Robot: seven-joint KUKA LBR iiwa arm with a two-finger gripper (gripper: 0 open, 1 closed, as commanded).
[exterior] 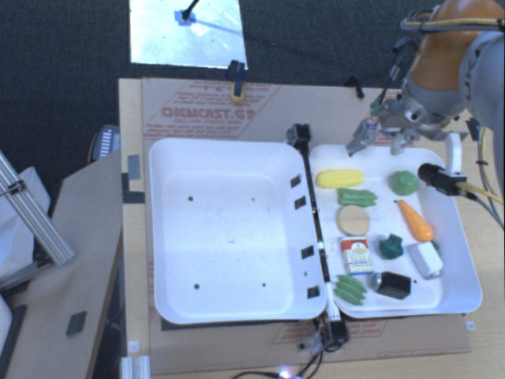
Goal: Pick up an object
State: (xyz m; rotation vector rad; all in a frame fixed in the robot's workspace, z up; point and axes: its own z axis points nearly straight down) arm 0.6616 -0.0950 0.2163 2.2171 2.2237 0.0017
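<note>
Pincer: your pincer hangs spread and empty above the right bin's far rim.
Nearest target: corn cob, lying flat, apart from neighbours, so easy to reach.

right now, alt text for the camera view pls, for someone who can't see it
A grey robot arm's tool hangs above the far edge of the right white bin, which holds toy food including a yellow corn cob and an orange carrot. The left bin lies beside it.

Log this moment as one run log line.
gripper: above right bin's far edge | holding: nothing seen | nearest: corn | left bin: no objects
</note>
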